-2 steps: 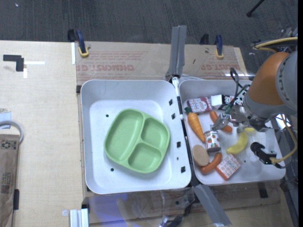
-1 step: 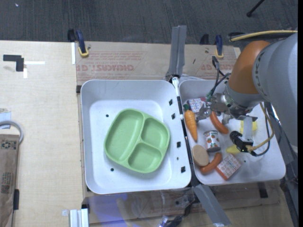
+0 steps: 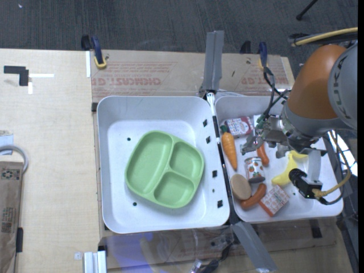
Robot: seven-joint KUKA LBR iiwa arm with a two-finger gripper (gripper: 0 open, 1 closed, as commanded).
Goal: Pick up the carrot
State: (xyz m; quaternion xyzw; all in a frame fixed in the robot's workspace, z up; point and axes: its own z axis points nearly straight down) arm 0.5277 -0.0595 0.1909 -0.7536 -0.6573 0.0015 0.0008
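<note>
The carrot (image 3: 228, 149) is orange with a green top and lies lengthwise along the left wall of the right bin (image 3: 330, 208). My gripper (image 3: 265, 148) hangs over the middle of that bin, a short way right of the carrot and not touching it. Its two grey fingers (image 3: 249, 146) stand apart, so it is open. Below the gap lies a small red-orange sausage-like piece (image 3: 262, 154), not gripped. The arm's orange band (image 3: 318, 84) rises at the right.
The right bin also holds a red packet (image 3: 239, 127), a small can (image 3: 253, 168), a brown round piece (image 3: 240, 186), a sausage (image 3: 254, 197), a red box (image 3: 274, 201) and a yellow banana (image 3: 286, 170). The left bin (image 3: 114, 169) holds a green divided plate (image 3: 165, 169).
</note>
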